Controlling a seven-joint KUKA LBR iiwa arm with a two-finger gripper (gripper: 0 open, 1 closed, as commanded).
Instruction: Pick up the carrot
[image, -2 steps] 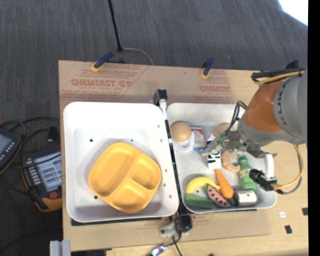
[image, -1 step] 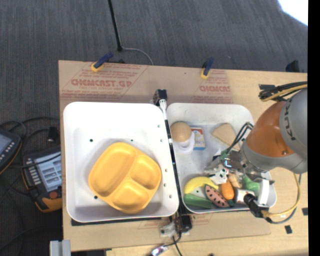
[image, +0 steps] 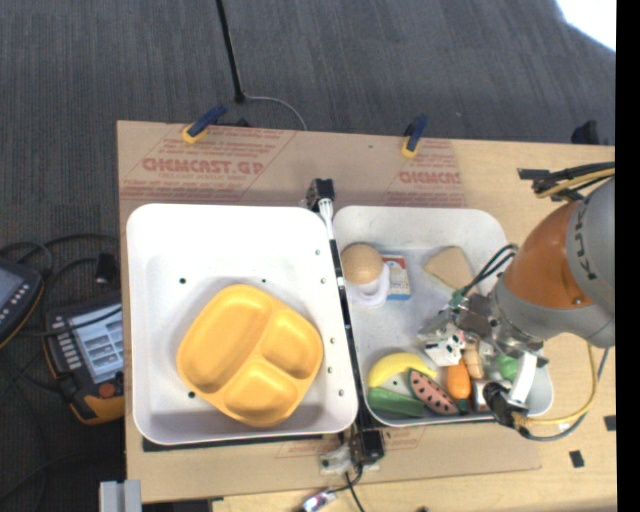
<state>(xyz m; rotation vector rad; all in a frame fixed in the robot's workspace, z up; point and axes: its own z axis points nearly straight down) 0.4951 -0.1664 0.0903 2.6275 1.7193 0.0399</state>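
Carrot (image: 458, 381) lies in the right bin (image: 480, 222) beside a watermelon slice (image: 436, 392). Gripper (image: 470, 352) hangs right above it, likely to grasp; I cannot tell its opening.

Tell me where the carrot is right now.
The carrot lies in the right bin, near its front edge, just right of the watermelon slice and directly under the pincer.

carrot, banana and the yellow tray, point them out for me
carrot (image: 458, 381): camera view, middle of its orange body, right bin.
banana (image: 398, 367): camera view, middle of its yellow curve, right bin.
yellow tray (image: 250, 350): camera view, central ridge between compartments, left bin.
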